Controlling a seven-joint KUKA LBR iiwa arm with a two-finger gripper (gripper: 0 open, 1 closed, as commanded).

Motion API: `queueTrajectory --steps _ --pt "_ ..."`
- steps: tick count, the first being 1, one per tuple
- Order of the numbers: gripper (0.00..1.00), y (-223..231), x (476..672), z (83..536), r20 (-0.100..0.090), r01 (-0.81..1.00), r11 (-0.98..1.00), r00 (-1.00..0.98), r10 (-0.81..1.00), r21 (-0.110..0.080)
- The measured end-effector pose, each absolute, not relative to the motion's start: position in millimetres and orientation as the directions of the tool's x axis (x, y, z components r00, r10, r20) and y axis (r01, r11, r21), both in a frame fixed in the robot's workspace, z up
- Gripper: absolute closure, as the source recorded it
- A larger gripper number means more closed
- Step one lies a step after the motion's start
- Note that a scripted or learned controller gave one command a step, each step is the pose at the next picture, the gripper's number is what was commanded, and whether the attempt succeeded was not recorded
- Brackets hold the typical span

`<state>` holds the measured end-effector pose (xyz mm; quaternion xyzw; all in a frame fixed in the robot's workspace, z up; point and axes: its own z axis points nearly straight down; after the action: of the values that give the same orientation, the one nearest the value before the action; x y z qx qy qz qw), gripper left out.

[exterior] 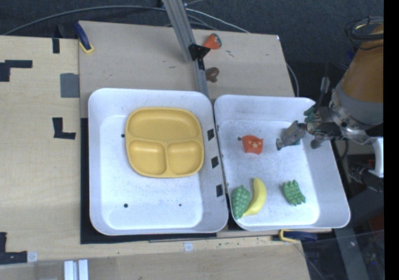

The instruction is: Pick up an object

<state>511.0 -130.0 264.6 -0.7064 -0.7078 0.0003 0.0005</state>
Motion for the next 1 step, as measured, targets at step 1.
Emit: queueTrajectory --steps 1 --pt "0.00 -130.1 511.0 264.6 0.000 1.000 0.002 -0.002 1.000 -0.001"
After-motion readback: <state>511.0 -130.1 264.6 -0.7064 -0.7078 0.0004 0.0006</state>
